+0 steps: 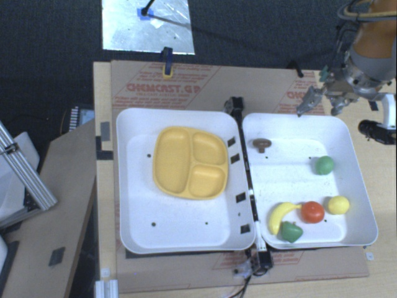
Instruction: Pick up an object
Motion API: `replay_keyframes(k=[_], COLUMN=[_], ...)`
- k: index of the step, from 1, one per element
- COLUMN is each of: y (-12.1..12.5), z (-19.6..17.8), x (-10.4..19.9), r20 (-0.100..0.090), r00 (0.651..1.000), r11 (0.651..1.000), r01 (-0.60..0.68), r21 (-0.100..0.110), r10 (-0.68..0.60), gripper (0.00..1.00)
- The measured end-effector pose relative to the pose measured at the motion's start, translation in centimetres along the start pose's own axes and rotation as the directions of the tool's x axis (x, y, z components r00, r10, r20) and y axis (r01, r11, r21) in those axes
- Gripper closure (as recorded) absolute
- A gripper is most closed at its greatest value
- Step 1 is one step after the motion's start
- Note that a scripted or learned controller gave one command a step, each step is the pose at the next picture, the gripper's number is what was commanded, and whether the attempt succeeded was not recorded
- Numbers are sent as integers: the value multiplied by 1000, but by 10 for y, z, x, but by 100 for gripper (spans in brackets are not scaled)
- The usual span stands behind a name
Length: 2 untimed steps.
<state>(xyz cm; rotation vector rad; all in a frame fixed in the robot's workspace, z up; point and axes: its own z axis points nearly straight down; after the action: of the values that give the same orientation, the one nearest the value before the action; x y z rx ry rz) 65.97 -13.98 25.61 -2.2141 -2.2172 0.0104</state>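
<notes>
The right bin (291, 185) holds a green ball-like fruit (324, 164), a yellow lemon (338, 205), a red tomato (312, 212), a banana (280, 214), a green pepper (290, 231) and a small brown mushroom-shaped piece (261, 144). My gripper (322, 104) hangs above the far right corner of that bin, its two fingers spread apart with nothing between them. It is well clear of all the fruit.
The left bin (133, 185) carries a yellow three-compartment plate (189, 162). A black divider with clips (242, 166) runs between the bins. Beyond the bench lie a silver sheet (147, 17) and a yellow-blue clamp (167, 64).
</notes>
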Motion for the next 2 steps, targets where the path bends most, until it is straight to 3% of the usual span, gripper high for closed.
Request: replay_keyframes(k=[1, 2], y=[2, 3], z=[-8, 54], x=[0, 3], r20=[2, 1], r00=[1000, 1000], r11=[1000, 1000], r01=[2, 1], r21=[-12, -8], r10=[-2, -1], gripper=[0, 0])
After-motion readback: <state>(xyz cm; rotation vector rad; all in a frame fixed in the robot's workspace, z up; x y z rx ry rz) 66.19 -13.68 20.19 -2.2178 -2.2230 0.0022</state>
